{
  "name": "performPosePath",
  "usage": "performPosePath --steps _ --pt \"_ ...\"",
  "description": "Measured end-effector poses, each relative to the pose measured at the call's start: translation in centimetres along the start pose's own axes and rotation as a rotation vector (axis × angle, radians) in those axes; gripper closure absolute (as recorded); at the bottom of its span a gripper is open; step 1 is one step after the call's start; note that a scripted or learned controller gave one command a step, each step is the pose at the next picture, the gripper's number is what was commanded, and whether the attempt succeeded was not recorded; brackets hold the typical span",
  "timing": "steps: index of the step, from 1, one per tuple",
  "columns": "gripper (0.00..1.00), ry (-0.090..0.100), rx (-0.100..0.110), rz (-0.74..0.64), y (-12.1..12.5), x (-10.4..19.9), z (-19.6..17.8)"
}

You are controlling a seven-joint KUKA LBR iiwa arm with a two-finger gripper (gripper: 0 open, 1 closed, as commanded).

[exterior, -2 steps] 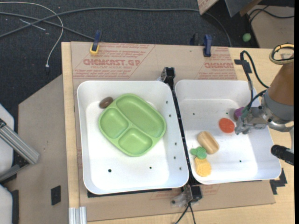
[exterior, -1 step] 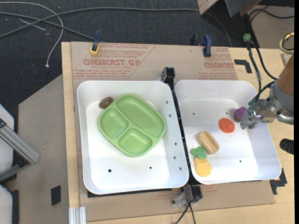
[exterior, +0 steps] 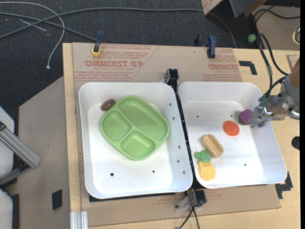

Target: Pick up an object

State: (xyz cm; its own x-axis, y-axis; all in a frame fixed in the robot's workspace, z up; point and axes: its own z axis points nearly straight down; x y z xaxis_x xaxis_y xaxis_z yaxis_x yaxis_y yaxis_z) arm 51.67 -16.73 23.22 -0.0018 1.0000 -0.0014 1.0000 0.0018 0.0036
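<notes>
**Gripper low at the right bin's far-right side, beside a purple object**

The gripper [exterior: 259, 116] sits just inside the right bin [exterior: 267, 173], near its right wall, with a small purple object [exterior: 245, 116] touching or just beside its tip. Nearby, toward the bin's middle, lies a round red-orange object [exterior: 231, 128]. A tan bread-like roll [exterior: 212, 145] rests nearer the left wall, with a green piece [exterior: 202, 155] and a yellow piece [exterior: 207, 171] by the front-left corner. In the left bin [exterior: 95, 175], a green divided plate [exterior: 135, 127] fills the middle; a small brown object [exterior: 108, 104] lies at its back-left edge.
</notes>
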Motion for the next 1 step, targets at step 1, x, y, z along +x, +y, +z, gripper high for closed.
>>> performPosePath --steps 1 --pt "1.00 0.004 0.006 -0.004 1.45 4.77 0.76"
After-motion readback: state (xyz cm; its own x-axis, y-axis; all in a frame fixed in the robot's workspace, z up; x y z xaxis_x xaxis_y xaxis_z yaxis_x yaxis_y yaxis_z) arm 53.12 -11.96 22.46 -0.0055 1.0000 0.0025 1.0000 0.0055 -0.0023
